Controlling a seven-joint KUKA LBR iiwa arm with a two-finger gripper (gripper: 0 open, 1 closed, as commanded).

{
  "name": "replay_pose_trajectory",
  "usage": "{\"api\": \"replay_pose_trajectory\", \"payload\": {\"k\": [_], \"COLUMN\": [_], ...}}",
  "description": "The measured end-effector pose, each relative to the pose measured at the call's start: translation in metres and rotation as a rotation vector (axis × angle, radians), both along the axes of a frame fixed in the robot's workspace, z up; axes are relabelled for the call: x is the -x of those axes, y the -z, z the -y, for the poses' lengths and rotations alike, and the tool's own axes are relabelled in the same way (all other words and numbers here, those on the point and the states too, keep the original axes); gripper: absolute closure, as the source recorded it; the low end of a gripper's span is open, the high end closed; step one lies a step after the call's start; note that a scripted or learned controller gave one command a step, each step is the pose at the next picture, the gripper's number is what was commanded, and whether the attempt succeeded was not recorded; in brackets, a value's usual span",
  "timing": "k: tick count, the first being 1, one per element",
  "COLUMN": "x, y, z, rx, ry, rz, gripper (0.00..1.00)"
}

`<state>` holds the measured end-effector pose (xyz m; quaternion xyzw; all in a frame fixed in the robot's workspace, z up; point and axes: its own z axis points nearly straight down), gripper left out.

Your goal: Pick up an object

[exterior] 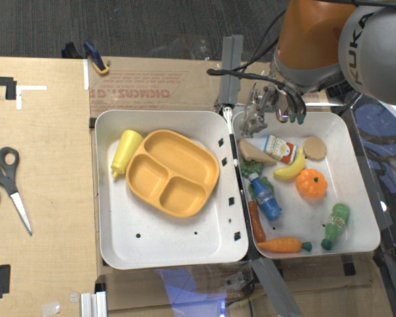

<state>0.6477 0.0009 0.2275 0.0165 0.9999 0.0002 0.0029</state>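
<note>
Grey and orange, the arm (330,32) reaches in at upper right, its gripper (274,111) over the right bin's (360,177) far edge; whether it is parted or closed I cannot tell. Below it lie a milk carton (280,148), banana (290,169) and pumpkin (311,183). Left bin (119,243): yellow plate (171,174), yellow bottle (125,152).

Orange tray (171,174), yellow bottle (125,151) (white bins (112,236)), orange pumpkin (311,183).

Grey arm (376,45) comes in from upper right — orange band above wrist, gripper (267,111) pointing down, approx. top centre.
</note>
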Motion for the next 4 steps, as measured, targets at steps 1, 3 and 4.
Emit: {"api": "replay_pose_trajectory", "payload": {"k": [1,3,4], "x": [-0.001,0.016,0.071], "y": [-0.065,0.110,0.134], "z": [0.074,0.098,0.112], "rx": [0.002,0.001,0.003], "ry": [-0.196,-0.325,-0.344], "rz": [0.000,-0.002,0.000], "gripper": [1.00,0.00,0.00]}}
